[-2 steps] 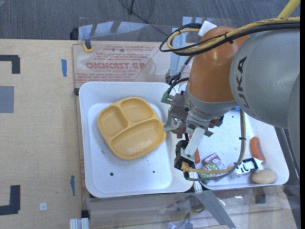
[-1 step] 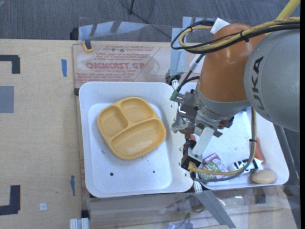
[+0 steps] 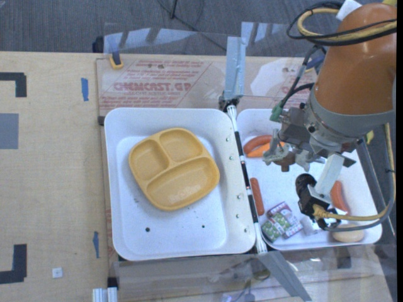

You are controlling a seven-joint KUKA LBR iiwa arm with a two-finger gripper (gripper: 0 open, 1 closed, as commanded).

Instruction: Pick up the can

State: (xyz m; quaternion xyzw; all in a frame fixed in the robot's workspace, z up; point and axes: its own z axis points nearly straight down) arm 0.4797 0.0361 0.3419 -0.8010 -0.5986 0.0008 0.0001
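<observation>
We see the grey KUKA arm with its broad orange band [image 3: 360, 27] reaching in from the right side of the view, its bulk filling the upper right corner. Below the orange section sits the grey wrist housing [image 3: 343, 115], wide and rounded, with yellow and dark cables looping over the top of the arm. Beneath the wrist we make out the metal gripper assembly [image 3: 296, 148], a cluster of grey brackets and small fittings pointing downward and slightly leftward. From this angle we cannot tell how its fingers stand. A white link [image 3: 329, 175] slants down from the wrist's underside.
</observation>
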